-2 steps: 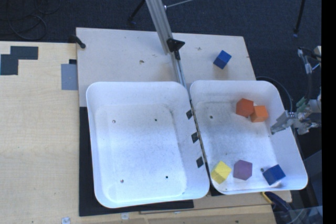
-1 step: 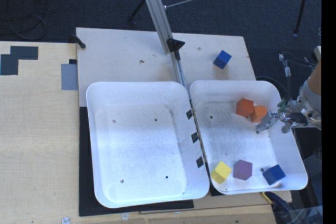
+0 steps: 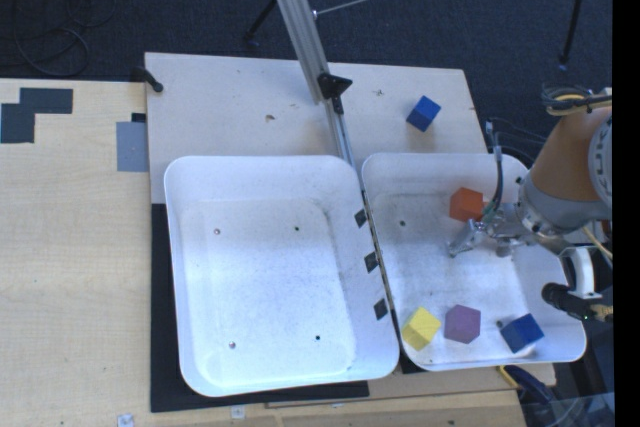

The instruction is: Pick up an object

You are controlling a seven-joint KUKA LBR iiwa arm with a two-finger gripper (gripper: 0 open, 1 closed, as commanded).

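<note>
Right bin [image 3: 400, 177]: gripper [image 3: 462, 243], fingers apart, beside orange cube [image 3: 466, 204]; yellow cube [image 3: 421, 327], purple cube [image 3: 462, 323], blue cube [image 3: 521, 332] along front edge.

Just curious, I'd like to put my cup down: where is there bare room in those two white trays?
The left bin has a bare floor wall to wall. The right bin is crowded: orange cube beside the gripper, and yellow, purple, blue cubes along its near edge.

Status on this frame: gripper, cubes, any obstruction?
Gripper low in right bin, beside orange cube, nothing visibly held. Yellow cube, purple cube untouched.
</note>
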